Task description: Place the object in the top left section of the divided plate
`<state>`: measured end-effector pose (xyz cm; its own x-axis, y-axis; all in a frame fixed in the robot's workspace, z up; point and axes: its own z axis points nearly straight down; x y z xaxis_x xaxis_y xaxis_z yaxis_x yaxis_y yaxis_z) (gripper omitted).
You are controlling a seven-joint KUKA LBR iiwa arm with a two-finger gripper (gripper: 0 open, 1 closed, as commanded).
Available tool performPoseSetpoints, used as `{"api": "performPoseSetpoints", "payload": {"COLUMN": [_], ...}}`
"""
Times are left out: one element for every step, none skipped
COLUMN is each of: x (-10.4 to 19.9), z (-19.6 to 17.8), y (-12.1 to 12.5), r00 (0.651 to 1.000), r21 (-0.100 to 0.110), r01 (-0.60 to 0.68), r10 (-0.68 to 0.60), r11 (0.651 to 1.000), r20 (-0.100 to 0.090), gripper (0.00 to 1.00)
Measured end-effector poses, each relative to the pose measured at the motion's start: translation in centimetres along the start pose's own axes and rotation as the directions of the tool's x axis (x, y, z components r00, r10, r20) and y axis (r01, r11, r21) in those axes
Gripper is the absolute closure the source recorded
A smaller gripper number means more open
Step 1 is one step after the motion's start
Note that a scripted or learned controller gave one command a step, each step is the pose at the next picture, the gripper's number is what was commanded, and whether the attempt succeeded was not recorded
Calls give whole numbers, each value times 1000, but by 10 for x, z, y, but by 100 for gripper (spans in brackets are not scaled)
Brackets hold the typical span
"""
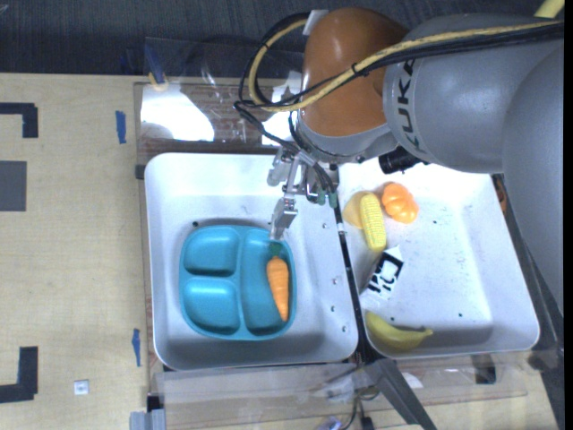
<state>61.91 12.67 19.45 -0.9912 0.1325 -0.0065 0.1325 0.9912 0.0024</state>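
Left bin (170,330): divided plate (235,280) occupies its middle. Plate's two left sections: bare, open from above. Long right section: carrot (278,287) lies along it. Gripper (285,225) hangs over the plate's far right rim. Right bin (501,312): corn (371,219), orange fruit (399,202), black-and-white card (386,273), banana (394,331) crowd its left side; right half open.

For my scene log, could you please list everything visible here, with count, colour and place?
Divided plate: one, blue, in the left bin.
Carrot: one, orange, in the plate's right section.
Left bin: one, white.
Right bin: one, white.
Corn cob: one, yellow, right bin, near its left wall.
Orange fruit: one, beside the corn.
Banana: one, yellow, right bin's lower left.
Card: one, black and white, right bin.
Gripper: one, grey, above the plate's upper right edge.
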Motion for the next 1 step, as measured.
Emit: {"api": "performPoseSetpoints", "payload": {"x": [0], "z": [-5], "y": [1], "r00": [1000], "r21": [0], "r01": [0], "r10": [0], "r11": [1000], "r20": [-2], "gripper": [100]}}
